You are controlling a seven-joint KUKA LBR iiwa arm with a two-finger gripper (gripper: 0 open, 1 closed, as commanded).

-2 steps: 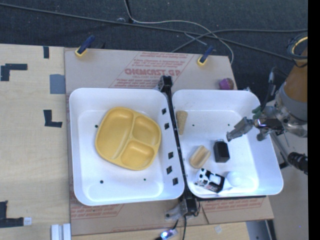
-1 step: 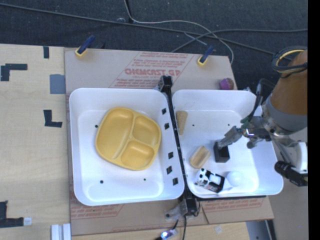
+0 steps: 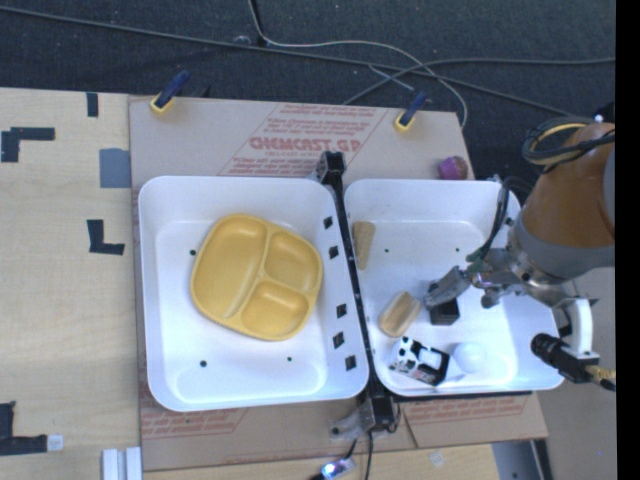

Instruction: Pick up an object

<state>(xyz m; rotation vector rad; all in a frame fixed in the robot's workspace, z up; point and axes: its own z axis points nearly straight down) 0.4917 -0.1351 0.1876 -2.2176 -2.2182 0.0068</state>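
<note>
1. Nearest the lens, along the lower edge, runs a strip of pale plywood bench (image 3: pixel 60 298) marked with dark tape pieces, carrying a sheet of brown printed cardboard (image 3: pixel 300 138) held by two yellow-and-blue clamps (image 3: pixel 170 90) at its far edge.
2. Two shallow white plastic bins sit side by side on the cardboard, touching along a black divider strip (image 3: pixel 345 278).
3. Left bin (image 3: pixel 160 268) holds a yellow plastic compartment tray (image 3: pixel 258 276), lying flat and tilted slightly askew.
4. Right bin (image 3: pixel 420 203) holds several small things: a tan oblong block (image 3: pixel 399 314) near its middle, a tan cone-like piece (image 3: pixel 361 242) against the divider, a black-and-white patterned toy (image 3: pixel 418 359) at the near wall, and a white ball (image 3: pixel 468 356) just beside that toy.
5. Grey arm with orange band (image 3: pixel 565 203) reaches over the right bin from the right; its dark two-finger gripper (image 3: pixel 444 300) hangs low just beside the tan oblong block. I cannot tell how it is set, nor whether anything is in its grasp.
6. Beyond the bench lies dark carpet (image 3: pixel 400 18) crossed by thin black and grey cables (image 3: pixel 300 43); a small purple object (image 3: pixel 452 167) rests on the cardboard's far right corner.
</note>
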